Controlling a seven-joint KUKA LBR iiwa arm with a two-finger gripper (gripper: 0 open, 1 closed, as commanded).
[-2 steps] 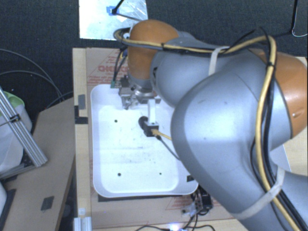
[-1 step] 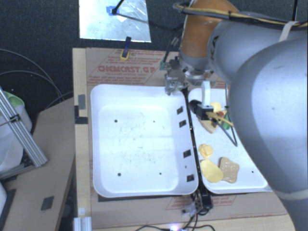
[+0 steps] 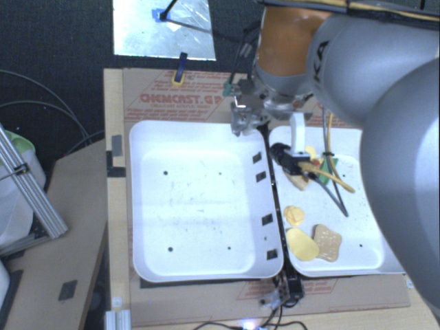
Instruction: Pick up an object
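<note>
My gripper (image 3: 267,126) hangs below the orange wrist band, over the back end of the divider between the two bins. Just in front of it, in the right bin (image 3: 357,253), lies a small heap: a black object (image 3: 282,158), a tan piece (image 3: 299,180), thin yellow sticks (image 3: 335,174) and a dark green stick (image 3: 338,199). Nearer the front of that bin lie a small yellow round piece (image 3: 294,216), a larger yellow piece (image 3: 301,243) and a tan waffle-like piece (image 3: 328,243). The arm's body hides the right side of this bin.
The left bin (image 3: 144,184) shows a bare white floor with a few dark specks. Black clips (image 3: 261,177) line the divider between the bins. A shiny sheet (image 3: 161,19) and a blue-yellow marker (image 3: 180,69) lie behind the bins. A metal frame (image 3: 27,191) stands at far left.
</note>
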